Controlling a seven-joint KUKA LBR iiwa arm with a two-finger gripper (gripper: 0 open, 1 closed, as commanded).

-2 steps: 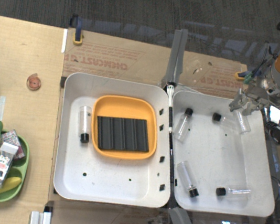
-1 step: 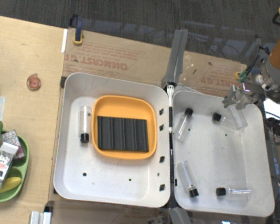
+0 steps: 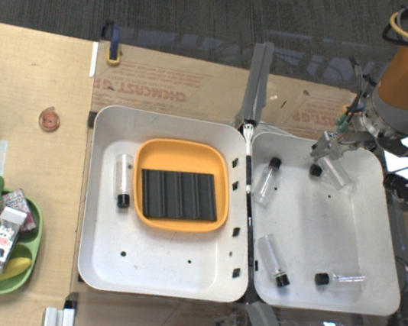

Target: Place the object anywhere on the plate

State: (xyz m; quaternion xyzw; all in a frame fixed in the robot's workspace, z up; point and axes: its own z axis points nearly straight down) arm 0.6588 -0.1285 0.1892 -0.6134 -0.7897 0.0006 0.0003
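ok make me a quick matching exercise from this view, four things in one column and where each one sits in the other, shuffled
Things:
1. orange plate
2. dark ridged block
3. gripper
4. vial beside the plate

Places:
A. left bin, on the white floor left of the plate
B. over the far corner of the right bin
C. middle of the left bin
D. lying on the plate

Pairs: 1-C, 2-D, 3-B, 4-A
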